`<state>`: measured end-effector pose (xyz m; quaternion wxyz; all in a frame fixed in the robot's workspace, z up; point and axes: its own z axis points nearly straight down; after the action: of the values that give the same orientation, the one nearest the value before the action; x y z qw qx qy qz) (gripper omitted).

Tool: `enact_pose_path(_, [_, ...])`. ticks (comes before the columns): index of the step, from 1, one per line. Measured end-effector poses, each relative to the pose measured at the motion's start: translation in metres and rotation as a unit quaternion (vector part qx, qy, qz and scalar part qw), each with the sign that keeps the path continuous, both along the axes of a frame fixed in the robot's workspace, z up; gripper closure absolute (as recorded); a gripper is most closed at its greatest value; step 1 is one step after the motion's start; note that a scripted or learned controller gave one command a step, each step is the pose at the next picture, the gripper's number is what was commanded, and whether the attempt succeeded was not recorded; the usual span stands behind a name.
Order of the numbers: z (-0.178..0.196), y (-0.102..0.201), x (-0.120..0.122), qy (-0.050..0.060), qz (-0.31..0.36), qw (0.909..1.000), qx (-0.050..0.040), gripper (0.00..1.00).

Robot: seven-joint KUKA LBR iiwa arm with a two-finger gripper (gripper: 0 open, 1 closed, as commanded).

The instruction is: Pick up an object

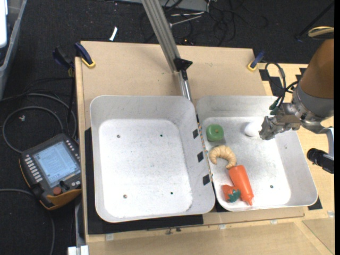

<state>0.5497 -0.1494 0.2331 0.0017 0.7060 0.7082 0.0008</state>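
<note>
Camera view: we cannot tell how the fingers [265, 132] stand; they hang low in the right bin [297, 193], just beside the white ball [251, 128], on its far side from the green cylinder [215, 133]. Croissant [222, 154] and carrot [241, 183] lie beyond the ball, toward the tabletop's near edge. We judge the chief risk a nudge: the ball may roll off before any closing.

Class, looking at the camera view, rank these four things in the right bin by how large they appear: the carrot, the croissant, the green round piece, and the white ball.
1. carrot, clearly the longest
2. croissant
3. green round piece
4. white ball, beside the gripper

The green piece and the ball look close in size.
</note>
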Motion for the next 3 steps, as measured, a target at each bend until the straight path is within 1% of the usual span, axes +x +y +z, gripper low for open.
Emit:
enact_pose_path(1, [-0.007, 0.051, 0.027, 0.001, 0.003, 1.0, 0.0009, 1.0])
enact_pose_path(2, [-0.005, 0.108, 0.037, 0.001, 0.003, 1.0, 0.0014, 1.0])
enact_pose_path(3, [0.004, 0.16, 0.066, 0.0, 0.003, 1.0, 0.0015, 1.0])
